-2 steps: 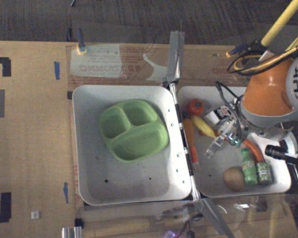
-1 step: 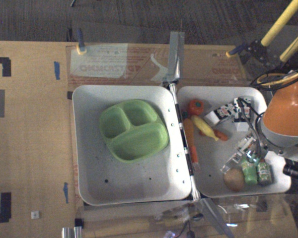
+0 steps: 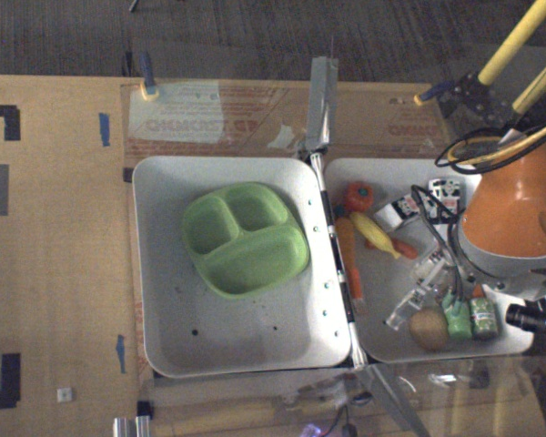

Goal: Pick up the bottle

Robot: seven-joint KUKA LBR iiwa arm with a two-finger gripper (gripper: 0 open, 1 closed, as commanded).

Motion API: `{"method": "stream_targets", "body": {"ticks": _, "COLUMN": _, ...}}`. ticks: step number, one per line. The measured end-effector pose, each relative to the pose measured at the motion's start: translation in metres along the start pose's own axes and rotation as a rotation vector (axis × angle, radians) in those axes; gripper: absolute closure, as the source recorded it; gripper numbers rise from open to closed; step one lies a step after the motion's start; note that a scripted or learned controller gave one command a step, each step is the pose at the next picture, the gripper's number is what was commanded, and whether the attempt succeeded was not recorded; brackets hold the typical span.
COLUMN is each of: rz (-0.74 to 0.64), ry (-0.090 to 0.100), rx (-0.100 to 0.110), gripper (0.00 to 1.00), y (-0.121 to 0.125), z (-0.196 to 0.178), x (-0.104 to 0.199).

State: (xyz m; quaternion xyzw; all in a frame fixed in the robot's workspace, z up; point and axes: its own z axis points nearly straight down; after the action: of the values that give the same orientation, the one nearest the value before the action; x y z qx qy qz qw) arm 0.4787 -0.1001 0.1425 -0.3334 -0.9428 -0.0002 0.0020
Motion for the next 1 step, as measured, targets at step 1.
{"method": "stream_targets", "body": {"ticks": 1, "rz": 0.041, "ry": -0.006, "rx": -0.002, "gripper": 0.00, "y": 0.0354, "z": 0.0460, "x": -0.0855}}
